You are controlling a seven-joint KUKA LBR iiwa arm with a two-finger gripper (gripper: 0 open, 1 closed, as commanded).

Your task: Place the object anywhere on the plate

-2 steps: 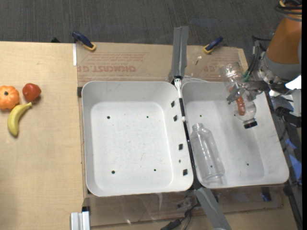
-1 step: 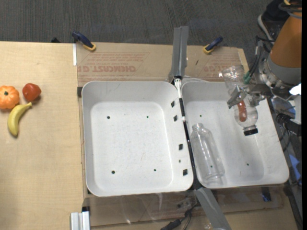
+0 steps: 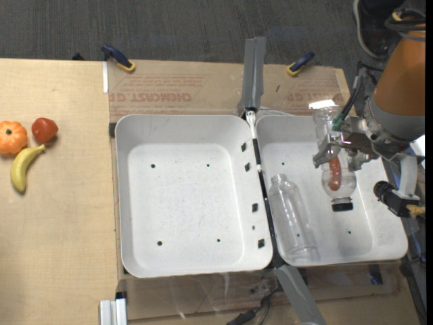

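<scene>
A small reddish piece (image 3: 334,175), oblong and smooth like a toy sausage, hangs upright right of centre in the frame, directly under the gripper (image 3: 336,160) and over the right bin (image 3: 298,147). It is probably the object meant for the plate, and its upright hang suggests it is being carried rather than lying loose. Glare and clear plastic around it blur the contact, so I cannot tell whether the gripper is clenched on it or released.

Just below it sits a black cap (image 3: 342,206), round and matte, apparently the end of some see-through container whose outline I cannot trace. To its left, a clear bottle (image 3: 292,215) lies on its side along the bin's left wall. It is ribbed, thin-walled and likely light, so it would roll easily.

Both bins are shallow, glossy white plastic with rounded corners and a few dark holes in the floor. The left bin (image 3: 183,202) would give a flat landing spot, though I can make out no plate. The bins rest on brown cardboard (image 3: 176,93) held down by clamps (image 3: 117,57) at the top, presumably to stop sliding.

The arm's orange band (image 3: 402,80) fills the upper right. At far left on the pale wooden bench lie a banana (image 3: 22,168), an orange (image 3: 11,138) and a red fruit (image 3: 44,130), well apart from the work.
</scene>
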